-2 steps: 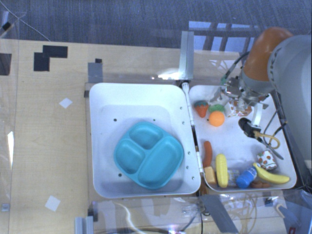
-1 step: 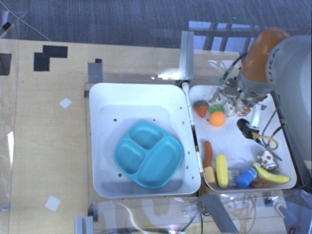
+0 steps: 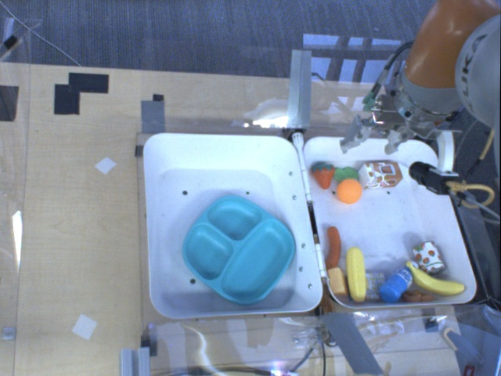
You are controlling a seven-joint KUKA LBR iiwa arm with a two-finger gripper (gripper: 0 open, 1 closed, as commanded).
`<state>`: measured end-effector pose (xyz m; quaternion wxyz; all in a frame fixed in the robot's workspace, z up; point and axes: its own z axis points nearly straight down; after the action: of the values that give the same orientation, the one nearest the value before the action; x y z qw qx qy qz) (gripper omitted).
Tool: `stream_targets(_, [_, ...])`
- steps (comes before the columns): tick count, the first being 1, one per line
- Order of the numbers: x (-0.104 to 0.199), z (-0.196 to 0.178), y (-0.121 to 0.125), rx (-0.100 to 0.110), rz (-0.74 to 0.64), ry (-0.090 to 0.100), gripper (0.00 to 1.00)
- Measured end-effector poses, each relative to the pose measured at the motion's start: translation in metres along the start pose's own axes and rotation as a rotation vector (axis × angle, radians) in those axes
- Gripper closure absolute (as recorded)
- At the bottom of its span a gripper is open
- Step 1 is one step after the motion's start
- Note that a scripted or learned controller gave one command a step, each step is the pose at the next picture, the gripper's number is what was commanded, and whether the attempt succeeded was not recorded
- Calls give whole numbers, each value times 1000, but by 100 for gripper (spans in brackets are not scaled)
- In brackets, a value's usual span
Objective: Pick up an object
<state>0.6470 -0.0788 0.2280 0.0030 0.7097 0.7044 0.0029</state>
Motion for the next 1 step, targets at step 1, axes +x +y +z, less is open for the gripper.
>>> stream_targets(1, [-10,130,-53,4,-104,1,0])
